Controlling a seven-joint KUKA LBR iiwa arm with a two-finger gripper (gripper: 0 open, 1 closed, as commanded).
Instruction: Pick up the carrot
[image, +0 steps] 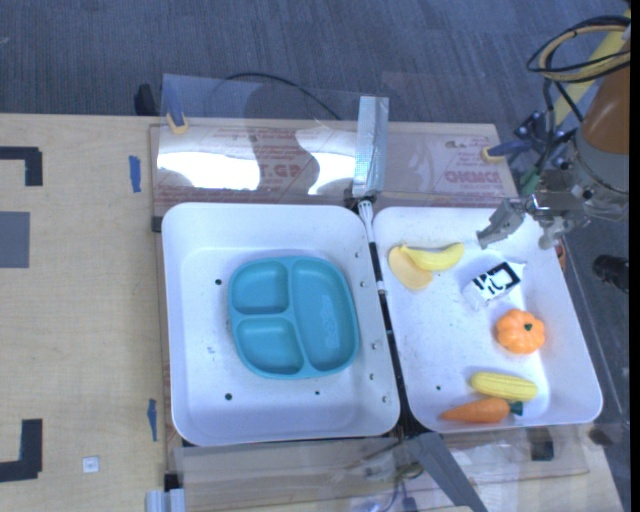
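Carrot (477, 410) lying at front edge of right bin (577, 330), just beside corn cob (504, 385), well apart from tool. Tool (522, 222) hovering over right bin's far corner, fingers (497, 226) spread wide, holding nothing. Pumpkin (520, 332) and banana (424, 262) sitting between. Blue divided plate (293, 316) resting in left bin (190, 330).

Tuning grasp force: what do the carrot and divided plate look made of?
carrot: likely moulded toy plastic, smooth orange body with a flat green stub. divided plate: looks like rigid plastic, uniform teal with soft glare on its ridges. Neither can be confirmed by look alone.
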